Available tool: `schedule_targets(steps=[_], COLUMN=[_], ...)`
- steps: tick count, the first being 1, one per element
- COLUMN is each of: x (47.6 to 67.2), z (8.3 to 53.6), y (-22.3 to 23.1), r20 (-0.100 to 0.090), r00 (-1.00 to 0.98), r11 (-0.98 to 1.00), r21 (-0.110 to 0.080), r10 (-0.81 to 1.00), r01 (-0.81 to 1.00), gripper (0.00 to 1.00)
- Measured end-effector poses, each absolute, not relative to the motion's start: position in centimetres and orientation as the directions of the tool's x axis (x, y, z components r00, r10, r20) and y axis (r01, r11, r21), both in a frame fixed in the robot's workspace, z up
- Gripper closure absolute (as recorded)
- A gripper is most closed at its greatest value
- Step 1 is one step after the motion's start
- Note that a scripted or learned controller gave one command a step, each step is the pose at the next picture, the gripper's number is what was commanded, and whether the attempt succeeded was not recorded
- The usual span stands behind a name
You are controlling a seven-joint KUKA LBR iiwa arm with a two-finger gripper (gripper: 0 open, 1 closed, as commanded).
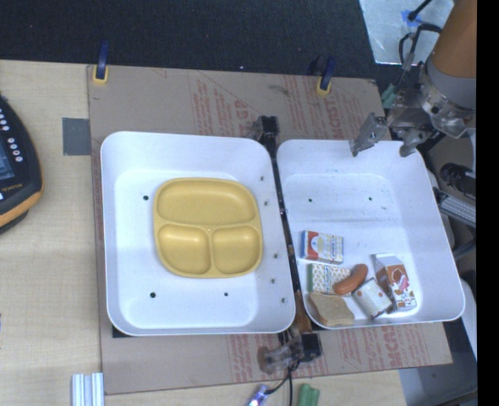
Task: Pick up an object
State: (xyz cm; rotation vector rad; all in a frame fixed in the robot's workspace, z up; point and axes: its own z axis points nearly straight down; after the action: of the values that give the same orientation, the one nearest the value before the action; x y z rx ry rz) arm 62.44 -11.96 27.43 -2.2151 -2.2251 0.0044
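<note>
Camera view. Two shallow white bins are seen side by side on a sheet of brown cardboard (190,100) laid over the wooden bench (38,311).

The left bin (123,155) carries a yellow divided plate (207,227), set roughly at its centre, with one long compartment toward the far edge and two smaller ones toward the near edge.

The right bin (419,176) carries a cluster of small items, all gathered in its near half toward the near right corner. A small white carton with red and blue print (323,246) is noted nearest the bin's middle. Just beside it, toward the near edge, a pale patterned packet (321,275) is seen. A sausage (350,279) lies tilted, touching that packet. A slice of brown bread (331,309) rests at the near edge. A small white and brown cylinder (370,299) lies on its side between the sausage and a white box with red print (394,283), which is closest to the right wall.

The gripper (386,139) is seen over the far edge of the right bin, near its far right corner, well apart from the cluster. Its two fingers are spread apart, with nothing between them. The grey arm with its orange band (461,24) enters at the upper right.

A black and orange control pendant (4,163) lies at the bench's left edge.
</note>
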Motion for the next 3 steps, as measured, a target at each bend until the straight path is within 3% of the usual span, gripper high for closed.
schedule_targets(steps=[1, 2, 3], x=[55.1, 50.4, 47.9], z=[22.0, 16.6, 9.4], y=[-11.3, -11.7, -10.9], r20=[-0.001, -0.001, -0.002], r00=[-0.005, -0.005, -0.006], r11=[0.005, 0.005, 0.006], r21=[-0.004, -0.004, 0.007], r10=[1.0, 1.0, 1.0], r01=[1.0, 1.0, 1.0], gripper=[0.0, 0.0, 0.0])
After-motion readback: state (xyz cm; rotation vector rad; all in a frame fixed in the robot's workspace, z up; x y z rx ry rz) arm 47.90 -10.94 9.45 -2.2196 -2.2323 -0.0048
